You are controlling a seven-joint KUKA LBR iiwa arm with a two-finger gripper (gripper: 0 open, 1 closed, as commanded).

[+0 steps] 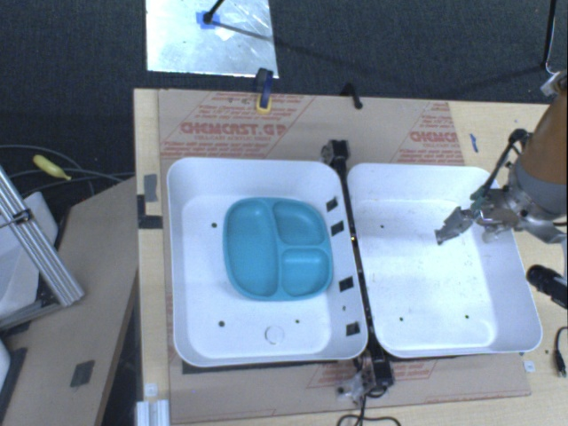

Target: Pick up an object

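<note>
A blue divided plate (275,248) lies flat in the middle of the left white bin (191,193). My gripper (463,229) hangs over the upper right part of the right white bin (506,327), well to the right of the plate and apart from it. Its fingers look open, with nothing between them. The grey arm (543,171) comes in from the right edge.
A row of black clips (342,256) runs down the divider between the two bins. A small pale round mark (273,334) shows on the left bin's floor near its front wall. A yellow and blue clamp (264,91) sits on the cardboard behind the bins.
</note>
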